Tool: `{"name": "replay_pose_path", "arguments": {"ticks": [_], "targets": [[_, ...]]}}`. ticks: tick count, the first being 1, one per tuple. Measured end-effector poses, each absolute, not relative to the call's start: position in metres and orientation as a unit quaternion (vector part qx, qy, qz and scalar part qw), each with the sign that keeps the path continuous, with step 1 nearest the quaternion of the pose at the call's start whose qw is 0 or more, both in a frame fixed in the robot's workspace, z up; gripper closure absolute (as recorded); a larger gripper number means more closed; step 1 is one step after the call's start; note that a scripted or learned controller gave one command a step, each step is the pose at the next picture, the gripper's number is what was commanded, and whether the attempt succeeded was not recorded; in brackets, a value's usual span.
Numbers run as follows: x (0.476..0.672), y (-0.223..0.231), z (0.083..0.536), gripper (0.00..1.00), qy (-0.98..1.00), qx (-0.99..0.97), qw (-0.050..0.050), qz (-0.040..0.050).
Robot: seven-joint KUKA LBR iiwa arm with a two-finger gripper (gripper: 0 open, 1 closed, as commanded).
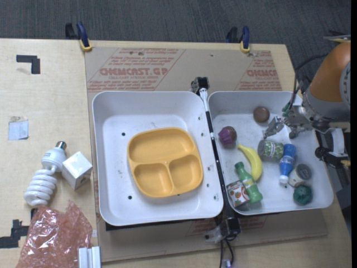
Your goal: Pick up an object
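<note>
The right bin (321,202) holds several small objects: a brown ball (260,114), a purple fruit (227,135), a banana (251,161), a green bottle (246,182), a patterned can (271,149), a blue-and-white bottle (286,162), a grey disc (304,172) and a dark green ball (303,195). My gripper (284,127) hangs low over the bin's upper right part, just above the can and right of the brown ball. Its fingers (273,128) are spread open with nothing between them.
A yellow divided plate (165,162) lies in the left bin (106,149). On the bench to the left sit a spiral light bulb (43,180), a white cube (77,170) and a pink plastic bag (53,240). The arm's orange band (329,77) is at the right edge.
</note>
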State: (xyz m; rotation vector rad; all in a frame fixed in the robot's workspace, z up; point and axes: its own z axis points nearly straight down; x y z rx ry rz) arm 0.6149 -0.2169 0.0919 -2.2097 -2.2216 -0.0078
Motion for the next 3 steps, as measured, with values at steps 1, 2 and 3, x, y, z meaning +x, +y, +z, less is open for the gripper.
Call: {"name": "replay_pose_path", "arguments": {"ticks": [1,2,3], "targets": [[0.57,-0.155,0.093,0.0,-0.707,-0.707,0.0,0.0],[0.572,-0.156,0.104,1.0,-0.707,-0.708,-0.002,-0.0013],[0.579,-0.047,0.193,1.0,-0.707,-0.707,-0.001,-0.0002]]}}
